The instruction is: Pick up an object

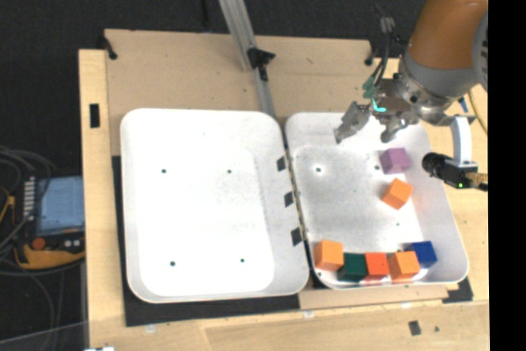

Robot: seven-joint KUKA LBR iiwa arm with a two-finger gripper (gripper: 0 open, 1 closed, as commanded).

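Far left, beyond the bench edge: a blue box [62, 204] among dark cables on the floor. On the bench, the left bin [148, 136], shallow and white, bare but for a few small dots. Slanting down from the top of the view to the seam between the bins, a grey metal rail [234, 4]. Next, the right bin [308, 136], carrying all the blocks: along its near wall a row of an orange block [330, 253], a green block [354, 265], two more orange ones and a blue block [423, 251] at the right end; further up, standing alone, an orange cube [397, 193] turned corner-on, and just above it a purple cube [395, 159]. Over the bin's far right corner, the gripper [371, 124], fingers spread wide with nothing between them, hanging from the grey wrist under the orange band. Nearest candidate: the purple cube, just below and slightly right of the fingertips, apart from them; no long axis to speak of, so little wrist turning likely needed. Probably a short shift toward the near side, then a descent. Open floor around both loose cubes; the row against the wall packed tight, likely harder to straddle.
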